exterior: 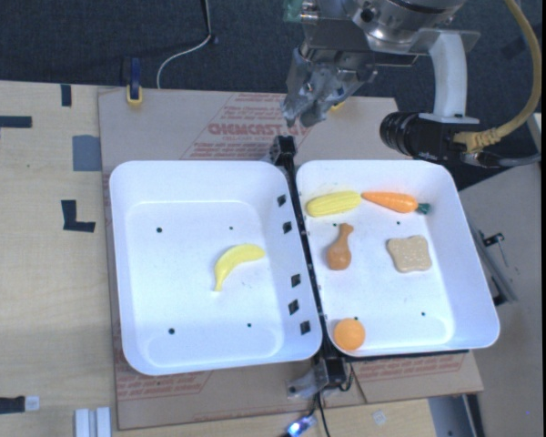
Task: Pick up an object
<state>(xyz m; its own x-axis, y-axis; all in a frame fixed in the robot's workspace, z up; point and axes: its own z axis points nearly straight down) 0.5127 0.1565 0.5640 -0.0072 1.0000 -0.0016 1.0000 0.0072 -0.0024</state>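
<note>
My gripper [308, 107] hangs high over the far edge of the bench, above the divider between the two bins. It is open and nothing sits between its fingers. A yellow banana [237, 264] lies alone in the left bin [136, 244]. In the right bin [455, 289] are a yellow corn cob [332, 204], an orange carrot [393, 201], a brown drumstick [339, 247], a tan bread slice [409, 254] and an orange ball-like fruit [348, 334]. All of these lie well below and in front of the gripper.
The bins rest on a cardboard sheet [227, 126] on the wooden bench. A black divider strip [296, 262] with clips runs between the bins. A yellow hose [519, 53] and a black cylinder [419, 135] hang off the arm at the right.
</note>
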